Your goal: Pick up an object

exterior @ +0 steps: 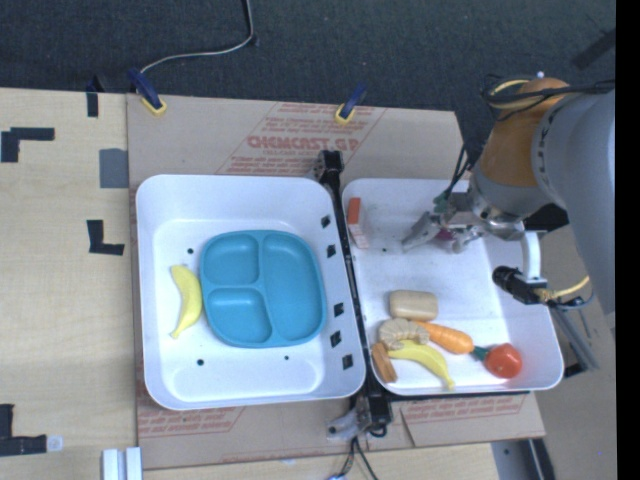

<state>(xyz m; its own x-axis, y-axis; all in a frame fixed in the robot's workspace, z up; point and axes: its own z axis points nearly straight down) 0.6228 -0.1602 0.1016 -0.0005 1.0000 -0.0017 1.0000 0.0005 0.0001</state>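
Bananas sit in both bins: one [186, 300] left of the blue divided plate [264, 287], another [425, 358] low in the right bin [455, 283] beside a carrot [446, 337]. I'd descend squarely over the carrot, orange and tapered. My gripper [428, 230] hovers above, spread and empty.

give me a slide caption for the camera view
Claw hovers open over the right bin above piled toy food; blue plate and banana in left bin.
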